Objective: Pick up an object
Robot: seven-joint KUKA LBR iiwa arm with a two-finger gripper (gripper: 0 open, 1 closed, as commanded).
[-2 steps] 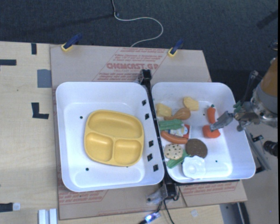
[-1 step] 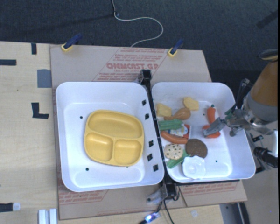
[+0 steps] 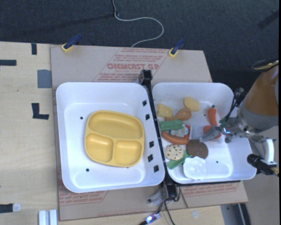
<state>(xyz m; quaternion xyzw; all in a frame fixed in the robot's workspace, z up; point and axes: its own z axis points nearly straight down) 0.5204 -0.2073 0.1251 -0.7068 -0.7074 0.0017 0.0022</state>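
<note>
Toy foods (image 3: 185, 135) beside pincer (image 3: 210, 135), right bin (image 3: 225, 170)

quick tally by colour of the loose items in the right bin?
Yellow: 2, a piece and another
Orange/brown: 3, carrot, hot dog, drumstick
Green: 2, bean pod, leaf
Tan: 1, cookie
Dark brown: 1, patty
White: 1, lid-like piece
Total: 10; overlaps make this approximate.

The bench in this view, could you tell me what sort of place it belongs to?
Probably a robot lab's pick-and-place test bench: two white bins clamped on cardboard, toy food in the right one, and a grey arm reaching in.
</note>
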